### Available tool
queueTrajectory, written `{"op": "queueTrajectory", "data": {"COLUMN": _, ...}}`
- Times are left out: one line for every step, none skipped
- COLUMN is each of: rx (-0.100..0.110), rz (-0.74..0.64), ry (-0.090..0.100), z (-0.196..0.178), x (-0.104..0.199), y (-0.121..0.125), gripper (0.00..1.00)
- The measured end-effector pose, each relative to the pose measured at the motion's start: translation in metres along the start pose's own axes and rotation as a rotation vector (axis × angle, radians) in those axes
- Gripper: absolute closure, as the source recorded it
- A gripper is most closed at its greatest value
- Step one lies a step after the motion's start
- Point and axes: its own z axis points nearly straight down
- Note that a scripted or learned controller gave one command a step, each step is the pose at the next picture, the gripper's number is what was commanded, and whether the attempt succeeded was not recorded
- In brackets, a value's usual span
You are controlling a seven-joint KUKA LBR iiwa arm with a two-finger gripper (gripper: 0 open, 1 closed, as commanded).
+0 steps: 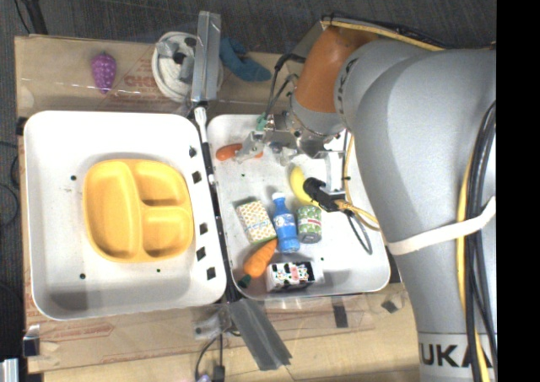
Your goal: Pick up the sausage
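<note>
Closest to us is the big grey arm (422, 144), filling the right side, with its orange band (325, 68) up near the wrist. OK, now left to right.

Far left on the desk (59, 60), above the bins, we see a small purple grape-looking thing (103, 71). Further right along that strip there's a white coiled thing (175, 64), then a blue object (240, 61).

The left bin (51, 271) has a yellow divided plate (139, 207) sitting roughly in the middle.

In the right bin (363, 266), the sausage (227, 152) is the little orange-red piece lying flat in the upper-left corner, close to the wall between the bins. The tool (256, 142) is down right beside it, on its right side. It's too small and cluttered there for us to tell whether the tool is apart or together, or if it's actually touching the sausage, so we wouldn't call it held.

Lower down in the same bin is a cluster: a patterned box (255, 220), a blue bottle (285, 224) just right of it, and a green can (310, 223) next to the bottle. Above the can is a yellow banana-like thing (298, 180). Below the box lies an orange carrot (259, 259), with a black-and-white carton (291, 274) just right of it near the bin's bottom wall. All of that sits well apart from the sausage.
</note>
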Motion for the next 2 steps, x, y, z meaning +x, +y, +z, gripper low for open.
{"op": "queueTrajectory", "data": {"rx": 0.008, "rz": 0.105, "ry": -0.007, "z": 0.0003, "x": 0.0264, "y": -0.0032, "gripper": 0.00}}
{"op": "queueTrajectory", "data": {"rx": 0.005, "rz": -0.104, "ry": -0.004, "z": -0.0001, "x": 0.0218, "y": -0.0019, "gripper": 0.00}}
